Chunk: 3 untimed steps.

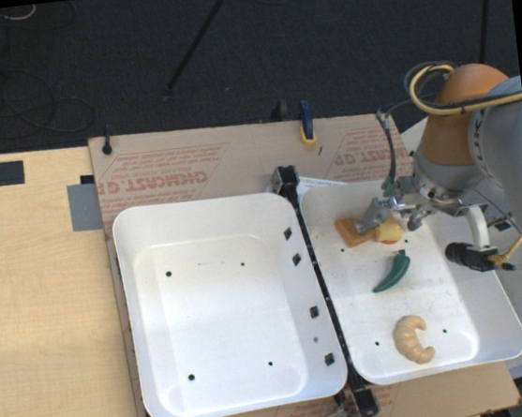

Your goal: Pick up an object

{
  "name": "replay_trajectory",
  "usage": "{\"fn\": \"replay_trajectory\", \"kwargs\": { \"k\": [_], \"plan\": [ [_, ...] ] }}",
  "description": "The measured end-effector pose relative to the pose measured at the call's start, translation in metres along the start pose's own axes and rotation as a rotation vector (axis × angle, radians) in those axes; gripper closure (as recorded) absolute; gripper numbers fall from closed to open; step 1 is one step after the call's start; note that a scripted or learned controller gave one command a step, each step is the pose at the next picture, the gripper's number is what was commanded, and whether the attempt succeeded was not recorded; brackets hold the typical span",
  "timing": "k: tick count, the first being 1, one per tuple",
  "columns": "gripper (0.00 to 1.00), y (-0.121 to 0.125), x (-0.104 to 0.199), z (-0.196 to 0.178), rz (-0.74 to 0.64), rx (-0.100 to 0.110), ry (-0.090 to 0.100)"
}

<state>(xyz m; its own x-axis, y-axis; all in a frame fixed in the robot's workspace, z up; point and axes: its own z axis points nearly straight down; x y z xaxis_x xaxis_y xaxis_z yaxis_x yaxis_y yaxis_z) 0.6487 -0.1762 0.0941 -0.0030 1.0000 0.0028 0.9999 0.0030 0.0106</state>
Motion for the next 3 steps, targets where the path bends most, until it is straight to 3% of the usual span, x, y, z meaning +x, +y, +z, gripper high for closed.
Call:
{"fn": "replay_trajectory", "kwargs": {
  "k": [1,2,3],
  "plan": [
    [1.00,0.001,-0.001,-0.013,-0.004,-0.006,-0.006],
    [1.00,-0.003,0.072,-0.053,-0.003,0.009,-0.001],
    [1.00,-0.111,0.117,-0.096,0.003,0.018,0.001]
  ]
}}
